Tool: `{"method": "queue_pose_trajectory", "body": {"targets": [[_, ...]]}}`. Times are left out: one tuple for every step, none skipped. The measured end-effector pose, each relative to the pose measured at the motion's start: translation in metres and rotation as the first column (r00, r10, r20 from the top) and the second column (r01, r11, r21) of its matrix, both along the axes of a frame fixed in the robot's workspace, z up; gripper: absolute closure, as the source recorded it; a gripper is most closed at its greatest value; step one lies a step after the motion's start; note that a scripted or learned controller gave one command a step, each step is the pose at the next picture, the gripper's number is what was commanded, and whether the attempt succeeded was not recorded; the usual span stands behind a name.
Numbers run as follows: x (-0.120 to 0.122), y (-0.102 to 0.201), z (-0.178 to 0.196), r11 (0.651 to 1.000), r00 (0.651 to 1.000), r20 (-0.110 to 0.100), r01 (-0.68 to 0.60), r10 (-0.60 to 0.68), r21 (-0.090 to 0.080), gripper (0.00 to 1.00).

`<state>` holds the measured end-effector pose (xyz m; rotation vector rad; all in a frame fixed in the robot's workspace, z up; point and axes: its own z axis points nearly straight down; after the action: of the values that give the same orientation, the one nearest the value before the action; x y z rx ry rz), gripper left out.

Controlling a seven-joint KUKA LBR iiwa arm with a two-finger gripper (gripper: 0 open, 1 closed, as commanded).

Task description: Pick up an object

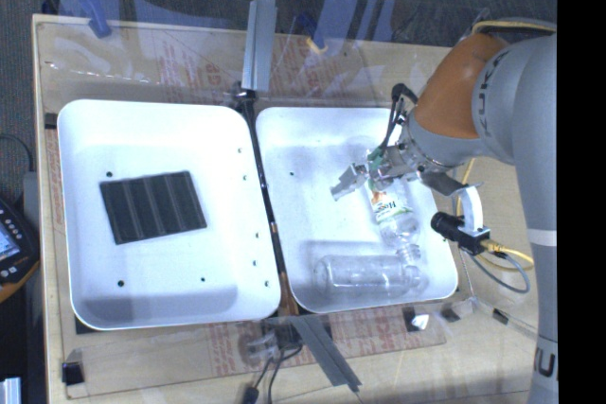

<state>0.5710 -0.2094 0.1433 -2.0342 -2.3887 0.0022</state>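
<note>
The gripper (365, 175) is seen lowered into the right bin (284, 203), its fingers spread and nothing held. A small bottle (390, 213) lies just beside it toward the bin's near edge, long axis pointing away from the gripper; a larger clear bottle (369, 273) lies along that edge.

Clear glossy plastic bottles (371, 273) lie in a smooth white bin (294, 232).
</note>
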Motion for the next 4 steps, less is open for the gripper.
{"method": "queue_pose_trajectory", "body": {"targets": [[0.000,0.000,0.000,1.000,1.000,0.000,0.000,0.000,0.000,0.00],[-0.007,0.000,0.012,1.000,1.000,-0.001,-0.017,0.017,0.001,0.00],[-0.007,0.000,0.012,1.000,1.000,-0.001,-0.017,0.017,0.001,0.00],[-0.007,0.000,0.012,1.000,1.000,-0.001,-0.017,0.017,0.001,0.00]]}}
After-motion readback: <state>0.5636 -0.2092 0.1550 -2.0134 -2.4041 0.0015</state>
